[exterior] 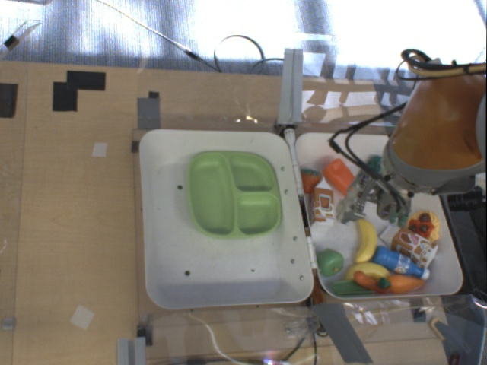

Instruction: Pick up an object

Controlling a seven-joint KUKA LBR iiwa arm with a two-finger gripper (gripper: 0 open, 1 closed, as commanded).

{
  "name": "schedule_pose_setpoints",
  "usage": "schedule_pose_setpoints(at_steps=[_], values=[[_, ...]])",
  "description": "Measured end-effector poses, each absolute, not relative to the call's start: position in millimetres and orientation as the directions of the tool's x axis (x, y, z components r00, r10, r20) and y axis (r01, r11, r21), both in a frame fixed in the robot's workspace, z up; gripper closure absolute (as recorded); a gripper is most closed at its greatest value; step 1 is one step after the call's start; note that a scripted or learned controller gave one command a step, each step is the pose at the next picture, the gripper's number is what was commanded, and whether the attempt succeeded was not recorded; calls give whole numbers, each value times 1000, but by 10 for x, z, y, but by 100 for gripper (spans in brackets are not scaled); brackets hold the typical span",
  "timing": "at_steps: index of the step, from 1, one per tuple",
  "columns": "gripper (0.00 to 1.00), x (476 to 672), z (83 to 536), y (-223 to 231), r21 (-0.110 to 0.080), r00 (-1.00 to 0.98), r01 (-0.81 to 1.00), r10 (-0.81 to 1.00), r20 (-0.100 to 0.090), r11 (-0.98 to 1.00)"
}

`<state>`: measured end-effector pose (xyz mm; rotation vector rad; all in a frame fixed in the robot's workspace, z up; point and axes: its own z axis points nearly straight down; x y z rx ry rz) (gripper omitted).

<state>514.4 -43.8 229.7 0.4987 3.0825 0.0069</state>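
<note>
— Banana (366,239), is it caught yet?

— No. It lies on the floor of the right bin (455,280), just below the gripper (370,202), curved and running top to bottom. Nothing sits between the metal fingers; whether they stand apart or together I cannot tell at this slant.

— What lies around them?

— Just to the left, a small white and orange carton (324,203), with an orange block (339,176) above it. To the right sits a printed snack packet (415,243), a blue bottle (400,262) below that. Along the bin's near wall are a second banana (367,269), a carrot (396,284) and a green apple (330,261).

— And farther out?

— The arm (445,124), orange banded, leans in from the right, black cables looping off it. The left bin (163,226) holds a green divided plate (234,193).
</note>
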Motion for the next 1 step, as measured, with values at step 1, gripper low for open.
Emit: schedule_pose_setpoints(at_steps=[1], values=[[100,5576,3323,-1081,3,-928,371,371,-17,928]])
